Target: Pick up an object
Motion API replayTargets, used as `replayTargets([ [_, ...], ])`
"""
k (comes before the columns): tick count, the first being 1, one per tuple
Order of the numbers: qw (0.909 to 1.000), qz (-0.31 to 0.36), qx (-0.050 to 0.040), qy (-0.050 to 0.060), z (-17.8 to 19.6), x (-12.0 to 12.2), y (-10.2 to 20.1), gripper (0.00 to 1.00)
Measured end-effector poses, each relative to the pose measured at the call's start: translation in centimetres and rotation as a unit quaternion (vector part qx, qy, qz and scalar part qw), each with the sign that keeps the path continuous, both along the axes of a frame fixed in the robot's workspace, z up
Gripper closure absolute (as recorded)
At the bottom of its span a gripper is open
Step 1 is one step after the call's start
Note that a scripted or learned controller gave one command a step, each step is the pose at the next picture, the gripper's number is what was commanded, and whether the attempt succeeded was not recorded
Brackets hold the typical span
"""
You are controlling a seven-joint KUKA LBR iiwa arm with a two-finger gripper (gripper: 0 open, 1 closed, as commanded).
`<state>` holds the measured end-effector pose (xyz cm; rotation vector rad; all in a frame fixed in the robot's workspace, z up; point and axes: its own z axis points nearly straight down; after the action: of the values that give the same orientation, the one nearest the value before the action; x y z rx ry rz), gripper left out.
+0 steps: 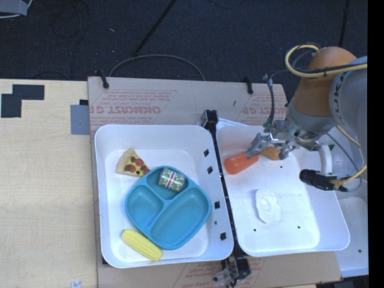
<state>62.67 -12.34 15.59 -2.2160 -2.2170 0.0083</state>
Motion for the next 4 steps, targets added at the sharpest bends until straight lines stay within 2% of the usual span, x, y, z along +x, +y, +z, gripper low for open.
replayTargets([
  [1,0.9999,0.000,-0.0028,-0.013,-3.9,0.5,-0.7,0.00],
  [2,0.9999,-0.001,-0.0034,-0.013,-4.4,0.6,-0.8,0.00],
  [3,0.9999,-0.002,-0.0019,-0.010,-3.5,0.5,-0.8,1.00],
  [4,1.0000,-0.001,-0.0007,-0.005,0.7,0.5,-1.1,1.00],
])
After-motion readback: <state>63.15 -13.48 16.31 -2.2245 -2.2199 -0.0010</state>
